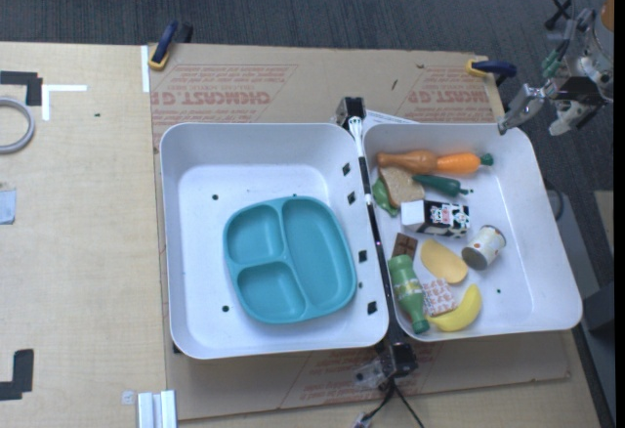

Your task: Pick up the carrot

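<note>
Your carrot [457, 162] lies untouched at the far end of the right bin [532, 182], its orange body tip to tip with a brownish piece [406, 160] and a dark green vegetable [439, 185] just beside it on the near side. The gripper [532, 104] hangs outside that bin, beyond the carrot's far-right corner, holding nothing; I cannot tell how wide it stands. Nothing of the pick is done: you have the approach, descent and grasp ahead.

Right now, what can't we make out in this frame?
- Gripper: small at the camera view's right edge; finger state too small to tell.
- Arm above it: cut off by the right edge.
- Green bottle: label too small to read.
- Carrot: its left end touches a brownish item; the boundary is blurred.
</note>
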